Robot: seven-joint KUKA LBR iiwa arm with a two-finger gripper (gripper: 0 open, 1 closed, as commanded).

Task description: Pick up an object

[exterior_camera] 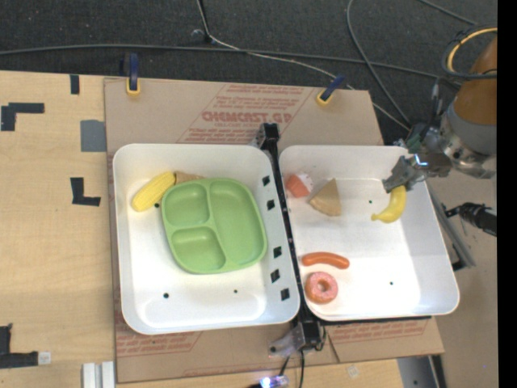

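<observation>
Small curved yellow banana (391, 206) in right bin (420, 297); gripper (401, 176) just above

Even, soft overhead light fills the scene; the two white bins (355, 297) left of my gripper (401, 176) are bright but not blown out. Shadows beneath me are faint and short. Focus is slightly soft overall, my wrist blurriest.

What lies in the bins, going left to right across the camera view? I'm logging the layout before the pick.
Yellow corn → green divided plate → pink-and-white piece → pink donut → yellow banana → pincer.
</observation>
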